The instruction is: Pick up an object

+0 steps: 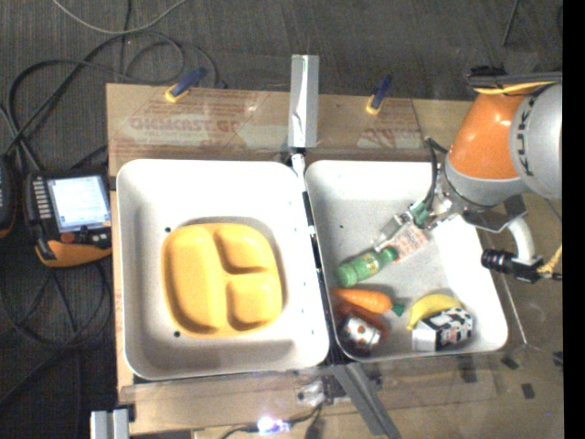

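This looks like a robotics lab or test cell rather than a home or shop. At the right of the frame a grey industrial arm [512, 144] with an orange band reaches over a plywood table [219, 122] whose bare board carries printed lettering and 2 clamps [185, 83] along its upper edge. On it sit 2 shallow white bins [137, 245] side by side, parted by a metal upright [303, 99]. Loose black cables [91, 44] trail across the dark carpeted floor [55, 355] in the upper left, and a handheld control pendant [71, 207] with a lit screen lies at the left edge.
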